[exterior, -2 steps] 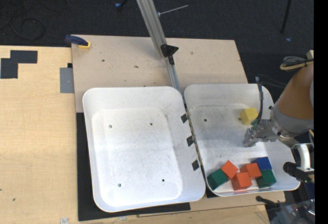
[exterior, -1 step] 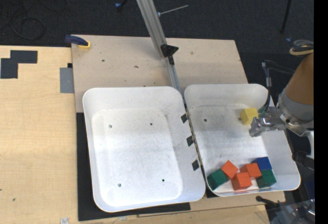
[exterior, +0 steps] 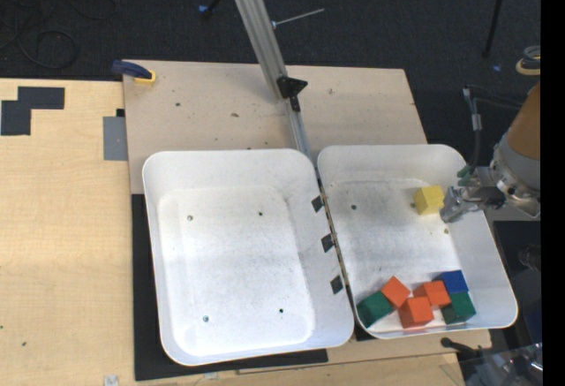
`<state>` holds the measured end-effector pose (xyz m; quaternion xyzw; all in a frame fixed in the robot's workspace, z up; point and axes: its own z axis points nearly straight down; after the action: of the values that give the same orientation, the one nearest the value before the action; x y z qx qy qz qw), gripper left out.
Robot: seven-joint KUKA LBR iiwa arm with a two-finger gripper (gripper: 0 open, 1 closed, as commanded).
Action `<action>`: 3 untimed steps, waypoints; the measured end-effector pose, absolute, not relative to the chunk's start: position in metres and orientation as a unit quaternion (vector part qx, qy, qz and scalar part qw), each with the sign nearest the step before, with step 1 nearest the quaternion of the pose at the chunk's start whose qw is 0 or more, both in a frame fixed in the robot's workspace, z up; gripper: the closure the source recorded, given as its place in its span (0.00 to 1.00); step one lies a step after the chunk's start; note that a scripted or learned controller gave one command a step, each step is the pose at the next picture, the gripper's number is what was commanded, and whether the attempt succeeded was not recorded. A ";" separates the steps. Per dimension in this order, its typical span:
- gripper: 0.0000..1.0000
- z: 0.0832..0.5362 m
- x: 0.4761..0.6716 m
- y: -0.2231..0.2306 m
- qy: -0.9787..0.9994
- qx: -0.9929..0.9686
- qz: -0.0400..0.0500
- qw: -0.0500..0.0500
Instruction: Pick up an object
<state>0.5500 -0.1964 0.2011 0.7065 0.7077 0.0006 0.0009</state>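
Observation:
In the right bin (exterior: 388,165) a yellow cube (exterior: 429,200) lies near the right wall. My gripper (exterior: 452,208) hangs just to the right of that cube, low over the bin floor, with nothing visibly held. A cluster of blocks sits in the bin's near right corner: three orange blocks (exterior: 415,299), two green blocks (exterior: 376,307) and a blue block (exterior: 454,281). The arm enters from the right edge, its orange band (exterior: 530,124) above the wrist.
The left bin (exterior: 234,252) lies beside the right one, with black clips (exterior: 325,241) along the shared edge. A slanted aluminium rail (exterior: 260,31) rises behind the bins. A small blue and yellow tool (exterior: 134,71) rests at the bench's far left corner.

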 end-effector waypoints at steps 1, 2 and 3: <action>1.00 0.261 0.545 -0.193 0.708 0.706 0.001 0.002; 1.00 0.266 0.545 -0.193 0.709 0.705 0.000 0.000; 1.00 0.267 0.563 -0.137 0.709 0.705 0.000 -0.001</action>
<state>0.5632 -0.1367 0.2673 0.7053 0.7089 0.0004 -0.0010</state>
